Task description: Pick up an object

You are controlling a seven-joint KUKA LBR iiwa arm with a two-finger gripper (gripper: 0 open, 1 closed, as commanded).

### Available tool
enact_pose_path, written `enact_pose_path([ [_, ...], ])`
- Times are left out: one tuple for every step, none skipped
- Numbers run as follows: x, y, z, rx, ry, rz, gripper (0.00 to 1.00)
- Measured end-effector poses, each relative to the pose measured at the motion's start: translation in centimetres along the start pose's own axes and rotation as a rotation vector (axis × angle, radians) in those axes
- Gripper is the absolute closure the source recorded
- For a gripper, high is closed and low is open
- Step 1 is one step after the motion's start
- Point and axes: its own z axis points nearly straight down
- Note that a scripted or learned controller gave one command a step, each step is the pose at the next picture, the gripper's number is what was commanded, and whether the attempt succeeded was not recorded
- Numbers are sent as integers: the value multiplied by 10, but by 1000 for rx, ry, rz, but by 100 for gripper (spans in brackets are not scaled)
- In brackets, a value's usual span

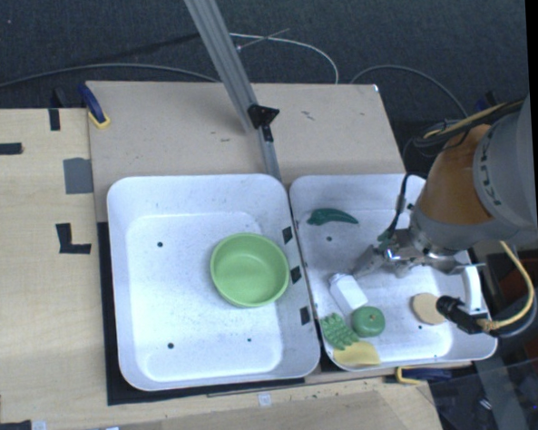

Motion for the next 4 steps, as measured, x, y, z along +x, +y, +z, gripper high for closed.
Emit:
enact_pose_path([
  [1, 0, -11, 1, 2, 0, 100],
  [-3, -4, -55, -2, 1, 1, 100],
  [-6, -4, -97, -2, 1, 0, 100],
  [-10, -5, -160, -6, 0, 0, 100],
])
